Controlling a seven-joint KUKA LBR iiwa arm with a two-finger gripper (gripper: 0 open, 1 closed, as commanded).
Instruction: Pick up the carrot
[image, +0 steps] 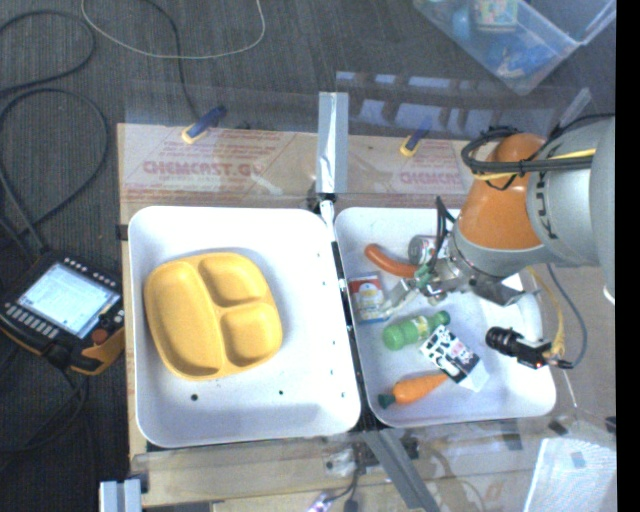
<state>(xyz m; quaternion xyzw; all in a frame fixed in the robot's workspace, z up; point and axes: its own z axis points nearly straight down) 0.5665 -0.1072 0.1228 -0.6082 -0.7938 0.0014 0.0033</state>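
Note:
The carrot (420, 387), orange with a green stub at its left end, lies flat near the front edge of the right bin (520, 405). My gripper (424, 283) hangs over the middle of that bin, well behind the carrot and apart from it, just above a green bottle (414, 330). Nothing of the carrot is near the gripper. The arm's orange band (498, 212) sits above and to the right of the gripper.
The right bin also holds a red-orange sausage (389, 261), a small white and red packet (368, 298), a silver can (423, 247) and a black-and-white patterned card (450, 353) right beside the carrot. A yellow divided plate (212, 312) lies in the left bin (160, 420).

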